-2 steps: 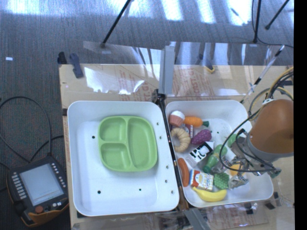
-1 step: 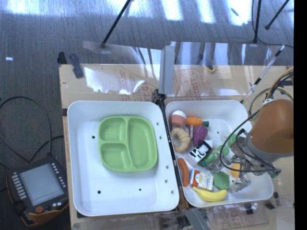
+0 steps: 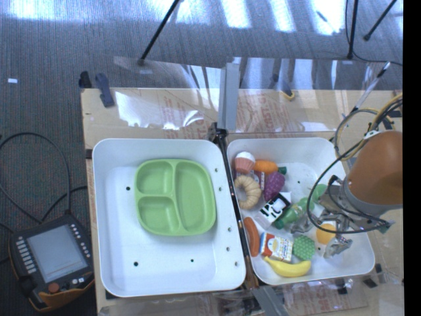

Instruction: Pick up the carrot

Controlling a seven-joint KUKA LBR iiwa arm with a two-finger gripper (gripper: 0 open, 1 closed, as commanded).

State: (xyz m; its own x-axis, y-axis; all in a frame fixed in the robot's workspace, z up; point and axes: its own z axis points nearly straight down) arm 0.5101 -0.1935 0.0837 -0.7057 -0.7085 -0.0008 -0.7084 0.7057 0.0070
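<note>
Camera view: carrot (image 3: 266,166) lies near right bin's (image 3: 299,145) far-left corner, between cupcake (image 3: 244,162) and purple piece (image 3: 273,185). Likely light, stiff, slick plastic; grip across thick middle. Gripper (image 3: 337,237) low at bin's right side among crowded toys; finger state: cannot tell. Bin floor smooth.

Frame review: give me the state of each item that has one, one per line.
carrot: lying in the right bin, near its far wall, not held.
pincer: low over the right bin's near-right part, away from the carrot.
green plate: flat in the left bin, nothing on it.
banana: lying by the right bin's near wall.
</note>
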